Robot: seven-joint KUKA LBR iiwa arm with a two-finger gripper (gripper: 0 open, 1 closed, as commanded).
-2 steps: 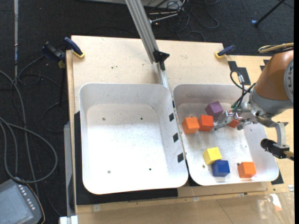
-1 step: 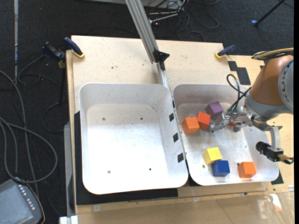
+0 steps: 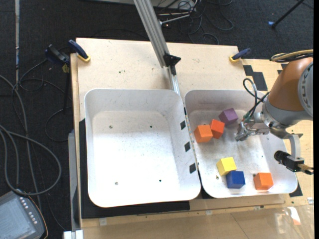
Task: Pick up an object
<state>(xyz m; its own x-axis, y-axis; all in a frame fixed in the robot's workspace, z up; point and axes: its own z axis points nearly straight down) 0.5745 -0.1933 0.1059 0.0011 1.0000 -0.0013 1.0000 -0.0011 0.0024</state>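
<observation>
Right-hand shallow white plastic bin (image 3: 209, 101) holds six foam cubes: three orange (image 3: 203, 133) (image 3: 218, 128) (image 3: 263, 180), one purple (image 3: 230, 116), one yellow (image 3: 226, 165), one blue (image 3: 236, 179). The metal two-finger gripper (image 3: 241, 135) hangs low inside this bin, just right of the purple cube; finger spacing cannot be told.

— Floor condition? — Dark carpet (image 3: 35, 14) surrounds the pale wooden bench (image 3: 124, 59); black cables (image 3: 30, 108) trail left of the bench.
— Anything else? — A grey metal pole (image 3: 149, 24) slants over the bench's rear edge.
</observation>
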